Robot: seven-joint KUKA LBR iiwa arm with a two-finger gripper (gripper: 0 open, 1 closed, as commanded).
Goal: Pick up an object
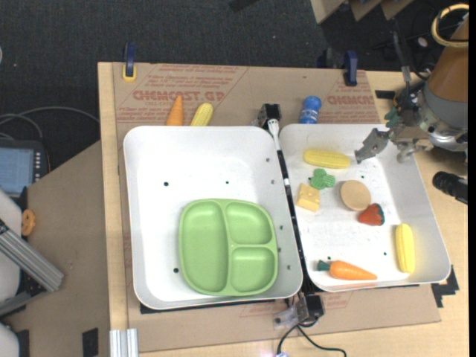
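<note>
Reaching in from the right, the grey arm with orange band [446, 88] carries its two-finger gripper [383, 143] above the upper right corner of the right shallow white bin [428, 207]; whether the gripper is spread or pressed together cannot be told from this view; nothing is seen held by it; the nearest object, a yellow corn cob [326, 158], lies just to its left on the bin floor; below that sit a small green broccoli piece [321, 178], a yellow cheese wedge [309, 197], a tan round bread-like disc [355, 195] and a red strawberry [372, 214] touching the disc's lower right; a second yellow corn cob [404, 247] lies upright near the right wall; an orange carrot with green top [348, 271] lies along the front edge; the left shallow white bin [149, 162] holds a green three-compartment plastic tray [227, 246] toward its front; behind the bins, on the cardboard sheet [223, 84], rest an orange carrot-like piece [175, 111], a yellow piece [201, 114] and a blue bottle [310, 110]
</note>
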